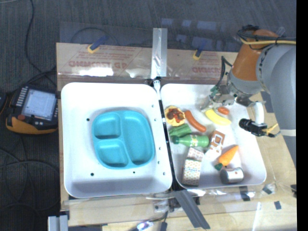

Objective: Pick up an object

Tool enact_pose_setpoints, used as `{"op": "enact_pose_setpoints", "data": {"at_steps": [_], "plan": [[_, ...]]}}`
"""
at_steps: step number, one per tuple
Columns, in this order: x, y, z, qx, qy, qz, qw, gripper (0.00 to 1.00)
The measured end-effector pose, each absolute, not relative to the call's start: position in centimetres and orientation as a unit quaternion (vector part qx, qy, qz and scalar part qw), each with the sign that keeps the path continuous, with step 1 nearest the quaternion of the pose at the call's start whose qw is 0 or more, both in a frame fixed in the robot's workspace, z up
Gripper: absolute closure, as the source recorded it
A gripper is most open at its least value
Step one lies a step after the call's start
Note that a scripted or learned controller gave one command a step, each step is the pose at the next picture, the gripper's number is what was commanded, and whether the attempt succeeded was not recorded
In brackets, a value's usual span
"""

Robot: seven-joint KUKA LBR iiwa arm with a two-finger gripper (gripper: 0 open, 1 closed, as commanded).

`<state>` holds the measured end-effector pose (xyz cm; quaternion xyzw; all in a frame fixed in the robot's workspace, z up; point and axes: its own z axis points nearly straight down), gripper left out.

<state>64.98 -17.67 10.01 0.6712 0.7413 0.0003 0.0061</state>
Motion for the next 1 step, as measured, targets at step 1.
{"op": "enact_pose_setpoints", "data": {"at_steps": [1], "plan": [[66.86,-16.41,19.96,0.689,0.725,-0.0011,0.0,1.0]]}}
